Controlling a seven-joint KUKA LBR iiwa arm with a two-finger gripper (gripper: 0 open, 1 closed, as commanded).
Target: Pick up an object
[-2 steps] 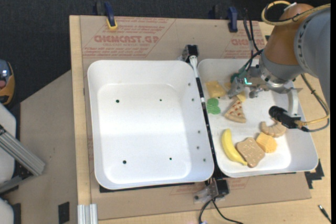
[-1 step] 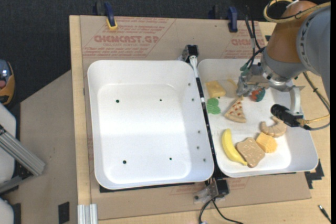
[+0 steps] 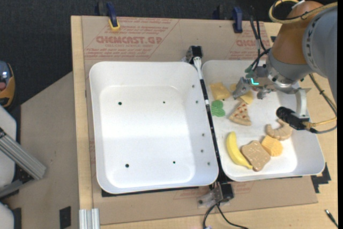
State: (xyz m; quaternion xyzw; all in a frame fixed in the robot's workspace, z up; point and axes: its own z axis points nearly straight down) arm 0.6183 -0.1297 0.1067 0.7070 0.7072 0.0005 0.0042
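So I'm parked low over the far end of the right bin (image 3: 305,166), my gripper (image 3: 252,87) right above a small yellow piece (image 3: 246,98), with the pizza slice (image 3: 240,113) just beside it — nothing's picked yet. Honestly can't tell how my hand is set from up here. Next I'd say drop straight onto that yellow bit and squeeze.

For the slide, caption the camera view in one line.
KUKA arm's gripper hovers over toy food in the right bin: banana, pizza slice, toast.
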